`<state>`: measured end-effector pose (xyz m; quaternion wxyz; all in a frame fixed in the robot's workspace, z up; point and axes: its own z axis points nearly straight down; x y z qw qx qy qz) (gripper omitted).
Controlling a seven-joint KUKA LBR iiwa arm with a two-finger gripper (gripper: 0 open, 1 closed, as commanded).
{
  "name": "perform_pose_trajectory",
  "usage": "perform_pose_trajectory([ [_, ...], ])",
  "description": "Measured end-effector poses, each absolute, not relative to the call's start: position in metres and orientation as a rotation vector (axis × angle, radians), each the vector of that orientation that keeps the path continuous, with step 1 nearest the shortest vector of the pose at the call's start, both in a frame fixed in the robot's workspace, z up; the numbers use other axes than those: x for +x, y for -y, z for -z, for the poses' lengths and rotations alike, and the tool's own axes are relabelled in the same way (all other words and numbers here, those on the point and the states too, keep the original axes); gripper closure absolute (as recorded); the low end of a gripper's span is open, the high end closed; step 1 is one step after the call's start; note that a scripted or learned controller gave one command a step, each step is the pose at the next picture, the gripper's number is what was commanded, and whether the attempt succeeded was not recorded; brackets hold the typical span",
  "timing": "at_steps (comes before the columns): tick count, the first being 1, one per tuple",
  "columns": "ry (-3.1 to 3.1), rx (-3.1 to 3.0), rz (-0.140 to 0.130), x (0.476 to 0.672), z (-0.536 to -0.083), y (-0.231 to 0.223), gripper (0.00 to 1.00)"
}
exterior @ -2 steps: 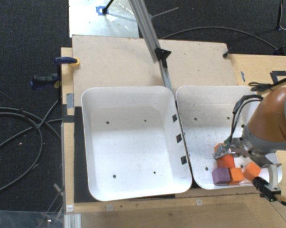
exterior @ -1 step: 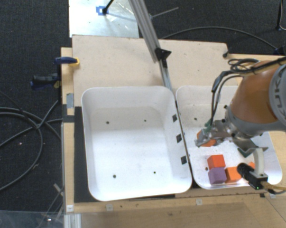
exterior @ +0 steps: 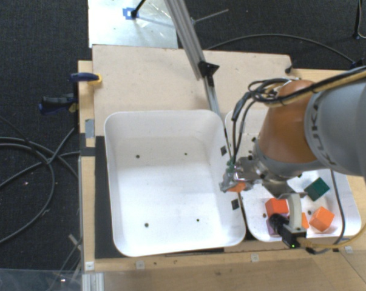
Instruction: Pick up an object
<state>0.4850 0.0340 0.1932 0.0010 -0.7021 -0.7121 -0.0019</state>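
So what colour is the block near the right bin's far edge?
Dark green block, seen in the camera view.

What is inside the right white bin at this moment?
In the right white bin lie an orange block, a red-orange block, a dark green block and a small purple piece. The arm covers the bin's upper part, so more may lie there.

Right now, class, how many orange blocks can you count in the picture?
3. One orange block lies in the right bin beneath the arm, another near that bin's right corner, and a small orange piece sits at the gripper. The arm may hide others.
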Motion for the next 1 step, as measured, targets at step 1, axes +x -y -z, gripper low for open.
perform_pose_trajectory([
  [1, 2.232, -2.219, 0.01, 0.4864, -0.2595, -0.022, 1.0],
])
